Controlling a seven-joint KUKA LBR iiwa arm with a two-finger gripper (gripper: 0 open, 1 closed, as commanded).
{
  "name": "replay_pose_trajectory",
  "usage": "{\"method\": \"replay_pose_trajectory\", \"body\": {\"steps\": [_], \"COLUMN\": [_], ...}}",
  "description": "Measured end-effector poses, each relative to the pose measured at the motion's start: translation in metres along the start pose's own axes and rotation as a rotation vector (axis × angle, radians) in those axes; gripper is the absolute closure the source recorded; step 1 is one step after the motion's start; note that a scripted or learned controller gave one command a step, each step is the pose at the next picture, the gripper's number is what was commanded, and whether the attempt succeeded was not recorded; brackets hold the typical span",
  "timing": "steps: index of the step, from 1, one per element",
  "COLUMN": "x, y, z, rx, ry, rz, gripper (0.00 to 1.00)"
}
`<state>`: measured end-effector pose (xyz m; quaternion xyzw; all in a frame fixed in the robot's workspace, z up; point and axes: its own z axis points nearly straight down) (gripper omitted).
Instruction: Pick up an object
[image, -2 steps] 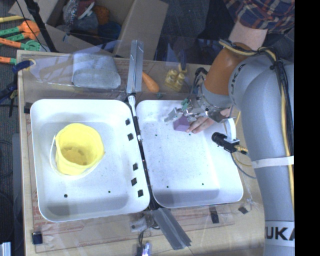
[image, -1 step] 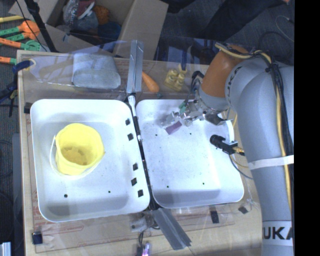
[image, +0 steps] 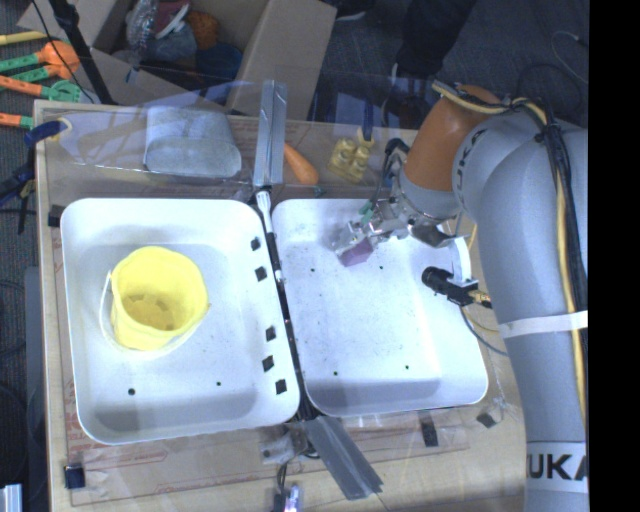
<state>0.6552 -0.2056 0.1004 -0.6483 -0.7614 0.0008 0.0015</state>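
A yellow cup (image: 157, 299) lies in the left bin (image: 90, 400), towards its left side, with its mouth facing up. A small purple object (image: 356, 255) lies in the right bin (image: 440, 375) near the far wall. My gripper (image: 361, 236) reaches down from the right into the far part of the right bin. Its tip is right over the purple object, at or very close to it. Whether the object is between the fingertips is too small to make out.
A raised divider with black clips (image: 270, 300) separates the bins. Behind the bins lie an orange item (image: 301, 165), a pale yellow item (image: 350, 158) and a grey sheet (image: 192, 141). The big grey arm (image: 520, 230) covers the right bin's right edge.
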Motion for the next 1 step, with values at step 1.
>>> {"method": "replay_pose_trajectory", "body": {"steps": [1], "x": [0.0501], "y": [0.0102], "z": [-0.1085], "rx": [0.0], "ry": [-0.001], "rz": [-0.086], "gripper": [1.0]}}
